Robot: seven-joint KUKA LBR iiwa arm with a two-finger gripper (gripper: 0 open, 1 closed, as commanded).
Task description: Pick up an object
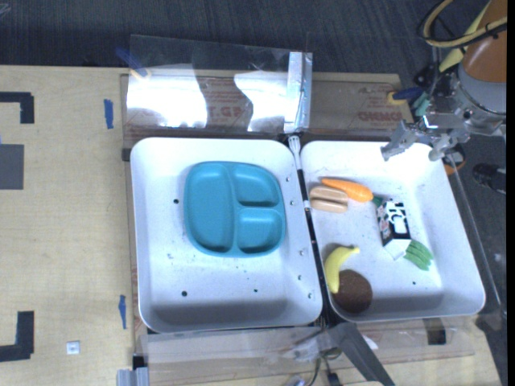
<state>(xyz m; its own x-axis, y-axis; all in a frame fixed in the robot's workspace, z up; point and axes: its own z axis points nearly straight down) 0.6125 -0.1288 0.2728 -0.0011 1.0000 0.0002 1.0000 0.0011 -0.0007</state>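
Carrot [349,189]: touches bun [328,199], 9 o'clock of right bin [463,240]; both may lift.
Pincer [419,141]: 1 o'clock, state unclear; may misalign.

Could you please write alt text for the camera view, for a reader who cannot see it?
A grey arm's claw hangs over the back edge of the right shallow white bin, which holds an orange carrot, a tan hot-dog bun, a yellow banana, a brown round object and a black-and-white packet. The left white bin holds a teal divided plate.
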